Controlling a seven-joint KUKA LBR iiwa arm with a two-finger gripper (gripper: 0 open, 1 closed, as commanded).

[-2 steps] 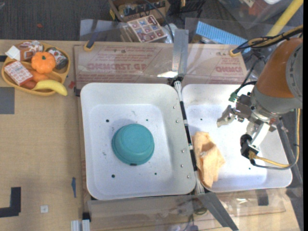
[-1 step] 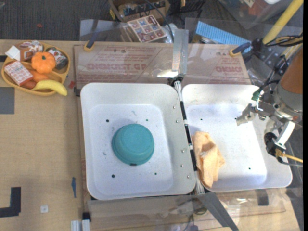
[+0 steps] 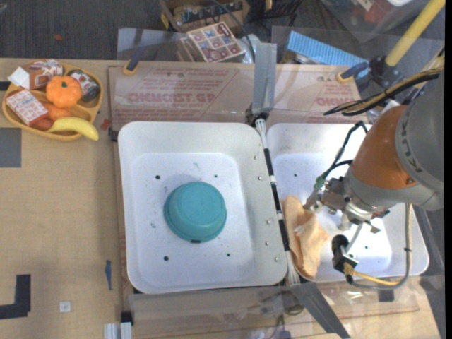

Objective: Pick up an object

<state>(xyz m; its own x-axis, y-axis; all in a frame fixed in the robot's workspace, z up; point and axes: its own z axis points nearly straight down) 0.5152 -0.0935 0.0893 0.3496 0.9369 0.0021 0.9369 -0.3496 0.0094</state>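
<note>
The gripper hangs beside the crumpled tan cloth; I can't tell its state. Limp fabric against the right white bin wall could easily slip free.

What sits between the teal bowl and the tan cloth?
In the camera view, bare white bin floor and the bins' adjoining walls separate the teal bowl from the tan cloth.

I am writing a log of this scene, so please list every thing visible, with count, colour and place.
bowl: one, teal, upside down in the left bin
cloth: one, tan, crumpled at the left wall of the right bin
bins: two, white, side by side on the bench
tray: one, yellow, far left, holding toy food
pumpkin: one, orange, on the tray
banana: one, yellow, at the tray's near edge
arm: one, grey with an orange band, over the right bin
end effector: one, metal, just above the cloth
</note>
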